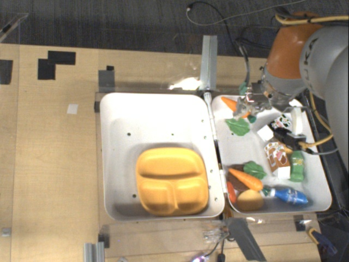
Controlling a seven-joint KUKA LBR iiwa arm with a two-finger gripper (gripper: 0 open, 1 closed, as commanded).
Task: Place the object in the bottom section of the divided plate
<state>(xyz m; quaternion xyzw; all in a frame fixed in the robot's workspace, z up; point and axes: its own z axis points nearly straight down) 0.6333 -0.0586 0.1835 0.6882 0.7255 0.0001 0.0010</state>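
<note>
The yellow divided plate (172, 180) lies in the left bin (120, 119), toward its front, with one wide section at the back and two small ones at the front; all look bare. My gripper (250, 103) hangs low over the back left corner of the right bin (322, 192). It is right beside an orange carrot piece (229, 103) and just above a green leafy piece (238, 126). Nothing can be seen held in it. The wrist hides what lies directly under it.
Further toys crowd the right bin: a white block (264, 132), a black-and-white piece (282, 123), a brown box (277, 154), a green bottle (296, 165), a green pepper (254, 170), a long carrot (245, 179), a tan lump (250, 200) and a blue bottle (289, 195).
</note>
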